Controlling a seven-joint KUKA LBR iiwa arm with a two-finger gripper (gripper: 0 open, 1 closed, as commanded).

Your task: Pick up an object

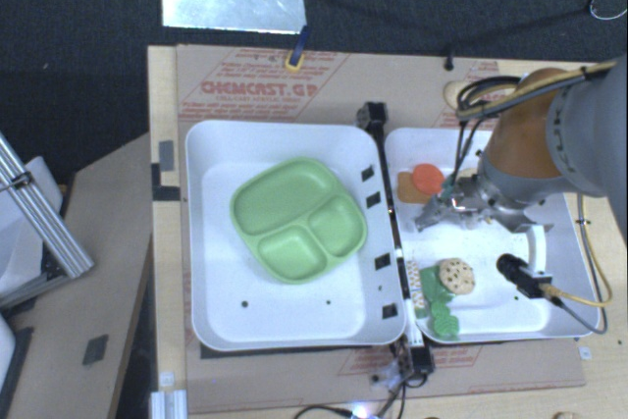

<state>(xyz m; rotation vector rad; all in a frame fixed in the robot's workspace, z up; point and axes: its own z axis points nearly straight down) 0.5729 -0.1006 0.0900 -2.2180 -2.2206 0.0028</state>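
Note:
The right bin (pixel 564 304) holds several small items. A round red-orange piece (pixel 426 177) lies against a tan piece (pixel 405 184) near the bin's far left corner. A chocolate-chip cookie (pixel 455 277) sits lower down, with a green lumpy item (pixel 442 320) by the near left corner. My gripper (pixel 430 213) hangs low over the bin's left side. It is just below the red-orange piece and above the cookie. Nothing shows held in it.
The left bin (pixel 216 299) carries a green divided plate (pixel 298 219). A black divider with clips (pixel 386 211) runs between the bins. The arm's grey body and cables (pixel 540 147) cover the right bin's far right part. A black fitting (pixel 515 272) sits right of the cookie.

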